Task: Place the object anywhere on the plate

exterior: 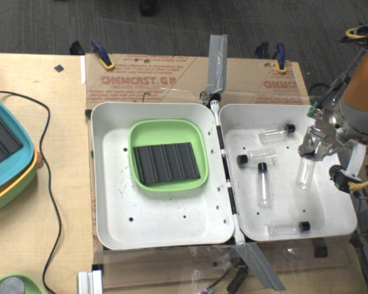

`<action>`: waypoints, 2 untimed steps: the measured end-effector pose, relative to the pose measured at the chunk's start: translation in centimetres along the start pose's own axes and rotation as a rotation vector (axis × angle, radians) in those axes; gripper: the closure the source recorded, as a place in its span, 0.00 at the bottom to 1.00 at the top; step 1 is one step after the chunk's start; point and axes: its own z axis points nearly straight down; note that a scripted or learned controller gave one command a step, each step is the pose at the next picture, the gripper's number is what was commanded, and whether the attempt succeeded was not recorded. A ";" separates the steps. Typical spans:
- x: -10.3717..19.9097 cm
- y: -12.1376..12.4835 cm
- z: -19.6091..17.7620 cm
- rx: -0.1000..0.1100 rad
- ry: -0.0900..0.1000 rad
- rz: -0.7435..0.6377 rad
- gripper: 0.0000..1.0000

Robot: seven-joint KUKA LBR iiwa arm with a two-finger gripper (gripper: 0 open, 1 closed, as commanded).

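The gripper [307, 154] hangs over the right bin [331, 222], just above a clear tube [305, 171]; whether its claw is spread, I cannot tell. The green plate [198, 133] sits in the left bin [110, 213].

My gripper [311, 149] hangs over the right bin [331, 225], just above one tube [305, 171]; four more tubes lie around it there. In the left bin [110, 219] sits the plate [196, 133], bearing a ridged slab [167, 163].

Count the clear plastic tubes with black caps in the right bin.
4 for certain: one clear plastic tube with a black cap near the back, one left-centre, one upright-lying in the middle, one at the front. Another may lie under the gripper.
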 end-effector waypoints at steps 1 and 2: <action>0.0 0.0 0.0 0.000 0.000 0.001 0.00; -3.0 -2.5 -8.2 -0.002 0.001 0.142 0.00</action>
